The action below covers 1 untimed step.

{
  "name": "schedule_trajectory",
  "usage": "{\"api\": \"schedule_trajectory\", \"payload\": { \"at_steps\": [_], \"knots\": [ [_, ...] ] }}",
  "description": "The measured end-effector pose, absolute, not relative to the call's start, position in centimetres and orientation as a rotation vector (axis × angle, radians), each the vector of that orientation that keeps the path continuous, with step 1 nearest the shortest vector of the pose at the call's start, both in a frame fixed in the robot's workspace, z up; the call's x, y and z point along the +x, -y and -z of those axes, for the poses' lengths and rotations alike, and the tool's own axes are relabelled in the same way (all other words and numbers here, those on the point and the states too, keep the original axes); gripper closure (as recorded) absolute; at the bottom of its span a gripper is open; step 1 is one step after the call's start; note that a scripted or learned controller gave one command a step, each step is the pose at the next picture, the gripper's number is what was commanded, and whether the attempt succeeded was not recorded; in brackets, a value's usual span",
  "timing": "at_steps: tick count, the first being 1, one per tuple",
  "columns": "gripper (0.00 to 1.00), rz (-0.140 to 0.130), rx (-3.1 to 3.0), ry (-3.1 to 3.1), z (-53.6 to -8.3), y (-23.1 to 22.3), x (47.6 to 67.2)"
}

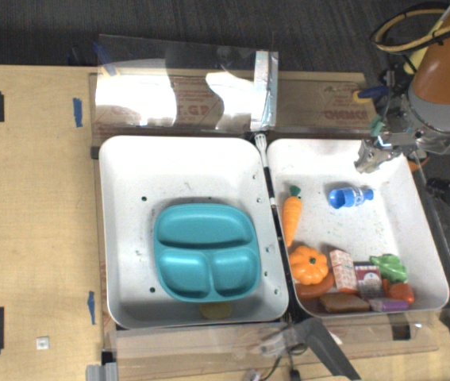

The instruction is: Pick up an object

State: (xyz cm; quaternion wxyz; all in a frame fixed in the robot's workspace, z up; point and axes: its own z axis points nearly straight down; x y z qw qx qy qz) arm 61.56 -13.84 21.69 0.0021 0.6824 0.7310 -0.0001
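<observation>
Leftmost on the bench, a shallow white left bin bearing 1 teal plastic divided plate with 3 compartments, lying flat near the middle; broad, low rim, little for 2 fingers to bite on, so likely to slip if chosen. Next, along the wall between the 2 bins, an orange toy carrot with a green top lying lengthwise in the shallow white right bin; so close to the divider that a finger could strike the wall instead of closing round it. Below that, an orange toy pumpkin, touching a crowded row of small items along the near wall: a red-and-white small box, a green toy vegetable, a brown flat piece. Tight packing there could mean 2 things caught at once, or nothing. Further right and well apart from the rest, a blue plastic small bottle on its side, probably the easiest candidate, yet round and apt to roll away from a closing grip. At far right, the grey two-finger gripper hovering over the bin's far corner, just beyond the bottle; opening too small and blurred to tell, nothing seen held.
</observation>
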Motion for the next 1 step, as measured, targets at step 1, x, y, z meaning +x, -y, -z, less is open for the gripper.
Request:
{"api": "schedule_trajectory", "payload": {
  "at_steps": [1],
  "knots": [
    [0.00, 0.000, 2.138, -2.302, -21.45, 13.45, 61.59]
  ]
}}
